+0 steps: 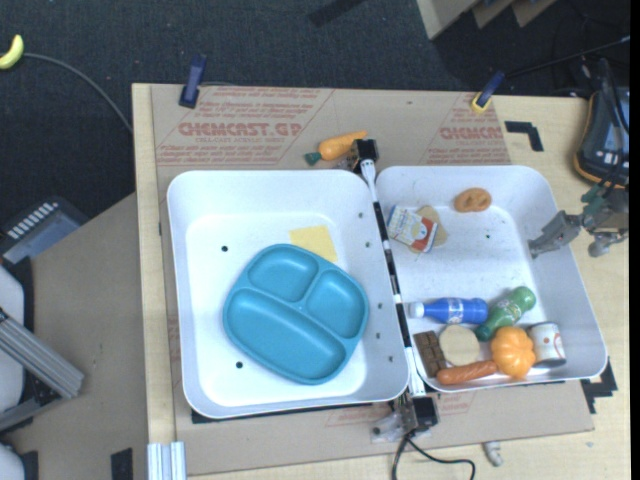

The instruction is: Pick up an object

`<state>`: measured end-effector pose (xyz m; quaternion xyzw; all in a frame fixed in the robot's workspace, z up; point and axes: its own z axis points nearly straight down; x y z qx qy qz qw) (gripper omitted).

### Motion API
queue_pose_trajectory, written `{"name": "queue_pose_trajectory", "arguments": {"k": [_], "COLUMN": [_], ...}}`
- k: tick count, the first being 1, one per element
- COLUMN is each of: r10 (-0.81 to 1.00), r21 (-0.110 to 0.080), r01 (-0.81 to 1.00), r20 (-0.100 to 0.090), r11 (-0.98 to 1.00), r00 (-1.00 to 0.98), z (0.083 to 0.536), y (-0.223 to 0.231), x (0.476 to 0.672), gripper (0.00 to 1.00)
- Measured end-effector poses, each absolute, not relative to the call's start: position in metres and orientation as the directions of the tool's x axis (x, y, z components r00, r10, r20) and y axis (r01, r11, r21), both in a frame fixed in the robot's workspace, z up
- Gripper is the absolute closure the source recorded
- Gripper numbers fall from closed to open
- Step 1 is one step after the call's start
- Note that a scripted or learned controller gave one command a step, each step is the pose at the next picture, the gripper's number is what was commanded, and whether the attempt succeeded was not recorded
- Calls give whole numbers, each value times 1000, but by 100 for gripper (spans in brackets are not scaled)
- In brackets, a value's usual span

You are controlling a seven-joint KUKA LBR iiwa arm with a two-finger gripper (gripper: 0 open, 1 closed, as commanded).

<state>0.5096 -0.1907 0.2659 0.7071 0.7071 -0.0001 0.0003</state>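
Where the arm enters at the right edge, most of it is cut off; the gripper shows as a small grey shape over the right rim of the right bin, and whether its fingers are spread or closed cannot be told — nothing is seen between them. That bin carries the candidate objects. A small orange-brown item lies near the far wall, its identity unclear. A crumpled white-and-red packet lies left of centre. Along the near side a blue bottle lies flat beside a green item, with an orange pumpkin-shaped toy, a small white can, a round pale disc, a carrot-like piece and a dark brown bar crowded together, partly overlapping. The left bin holds a blue sectioned plate resting partly over a yellow card. Both bins sit on a pale board printed with red lettering on the table, with blue clamps at the far edge — dark carpet lies beyond.
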Motion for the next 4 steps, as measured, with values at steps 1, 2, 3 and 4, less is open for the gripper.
{"name": "queue_pose_trajectory", "arguments": {"k": [1, 2, 3, 4], "r10": [1000, 1000, 1000, 1000], "r21": [2, 4, 0, 2], "r01": [1000, 1000, 1000, 1000], "r20": [1, -2, 0, -1], "r11": [0, -1, -1, 0], "r00": [0, 1, 1, 0], "z": [104, 86, 94, 209], "y": [-179, -148, -147, -160], "x": [480, 480, 479, 480], "gripper": [0, 0, 100, 100]}}
